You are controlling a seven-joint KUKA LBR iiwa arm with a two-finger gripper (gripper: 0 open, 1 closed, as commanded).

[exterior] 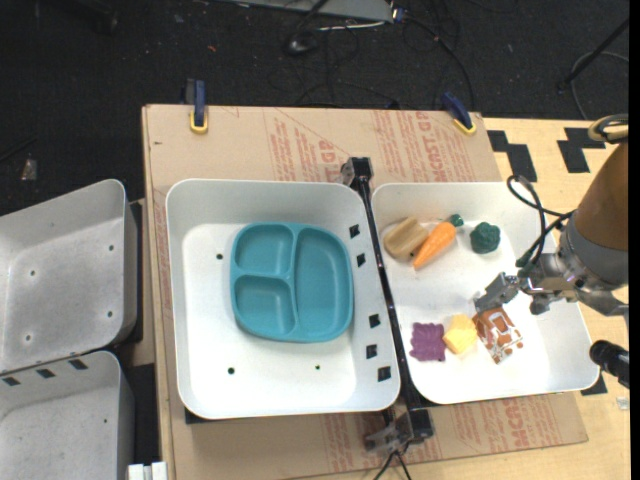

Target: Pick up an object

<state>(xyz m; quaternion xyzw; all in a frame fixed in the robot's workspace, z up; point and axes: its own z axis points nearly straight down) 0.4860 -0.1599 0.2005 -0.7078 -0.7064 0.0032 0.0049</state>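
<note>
One tray point(293, 282) is seen in the left bin point(190, 268); six items are counted in the right bin point(560, 368). The gripper point(497, 296) is seen just above the packet point(498, 333); its opening cannot be told.

- I work in a robotics lab, not a home or a shop.
- My bench is a cardboard sheet point(300, 138) held down by clamps point(198, 103).
- Two shallow white bins point(190, 268) sit side by side on it, rigged as a test station.
- Loose black cables point(450, 48) trail over the dark speckled floor point(80, 58) behind.
- Spare white trays point(60, 258) lie to one side.
- Black-and-tan marker patches point(515, 153) are stuck near my arm point(605, 218).
</note>
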